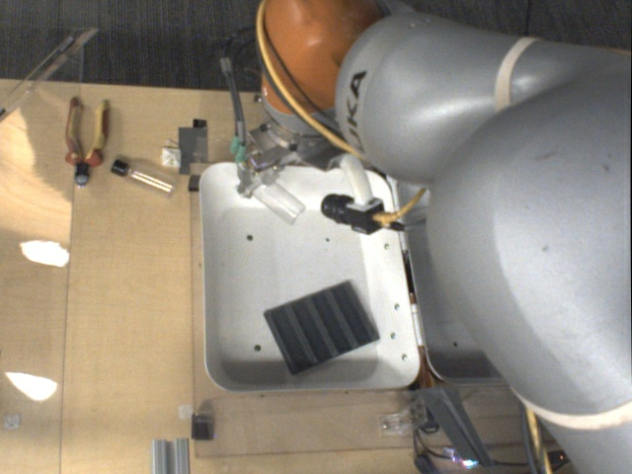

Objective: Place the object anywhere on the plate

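The worktop (pixel 128 294) is light wood and carries a white bin (pixel 222 294) in the middle of the view. A second bin (pixel 459 363) lies to its right, and the arm (pixel 494 166) covers most of it. In the first bin a dark ribbed plate (pixel 321 326) lies flat near the lower wall, turned a little at an angle. Nothing lies on the plate.

Near the upper left corner of this bin there is a small clear object (pixel 278 203), something like a little tube or bottle, tilted. It is well apart from the plate. The claw (pixel 259 171) is right at this object, at the bin's upper edge. The fingers seem to touch or to hold its upper end, but this part is small and blurred, so whether the claw is spread or pressed together cannot be told.

A black connector with a yellow cable (pixel 357 212) hangs from the wrist over the bin, between the claw and the right wall.

Left of the bin, on the worktop, lie pliers (pixel 87 134) with red handles, a clear vial (pixel 143 174) with a dark cap, and a small dark block (pixel 193 144). They are well apart from the plate.

The arm comes from the right, big and grey, and its orange band (pixel 311 38) is at the top, above the claw. The wrist points down to the bin's upper left corner.
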You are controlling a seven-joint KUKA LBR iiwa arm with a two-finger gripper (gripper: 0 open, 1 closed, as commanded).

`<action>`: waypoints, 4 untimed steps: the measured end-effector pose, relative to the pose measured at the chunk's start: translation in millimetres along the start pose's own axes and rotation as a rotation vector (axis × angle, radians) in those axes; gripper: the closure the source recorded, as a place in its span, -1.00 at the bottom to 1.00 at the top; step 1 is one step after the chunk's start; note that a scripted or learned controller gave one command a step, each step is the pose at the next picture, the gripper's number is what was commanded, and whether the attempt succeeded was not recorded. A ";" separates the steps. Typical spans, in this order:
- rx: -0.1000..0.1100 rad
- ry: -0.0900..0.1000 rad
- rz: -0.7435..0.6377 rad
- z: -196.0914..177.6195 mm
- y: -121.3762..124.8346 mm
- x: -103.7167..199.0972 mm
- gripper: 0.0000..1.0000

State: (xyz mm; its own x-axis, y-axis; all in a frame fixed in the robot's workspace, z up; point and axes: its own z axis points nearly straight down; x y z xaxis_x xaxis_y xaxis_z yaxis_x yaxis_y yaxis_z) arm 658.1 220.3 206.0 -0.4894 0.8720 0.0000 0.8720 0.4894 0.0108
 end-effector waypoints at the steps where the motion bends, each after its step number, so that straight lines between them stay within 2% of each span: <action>1: 0.004 0.000 -0.039 -85.5 9.8 2.3 1.00; 2: 0.003 0.000 0.023 -123.5 -52.1 38.8 1.00; 3: 0.010 0.000 0.132 -26.9 -0.6 -6.4 1.00; 4: 0.011 0.000 0.082 55.1 10.5 -0.2 1.00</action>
State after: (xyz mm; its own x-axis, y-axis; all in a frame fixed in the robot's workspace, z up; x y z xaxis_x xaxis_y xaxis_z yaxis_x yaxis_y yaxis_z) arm 667.9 225.6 151.1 -0.4160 0.9094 0.0003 0.9094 0.4160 0.0003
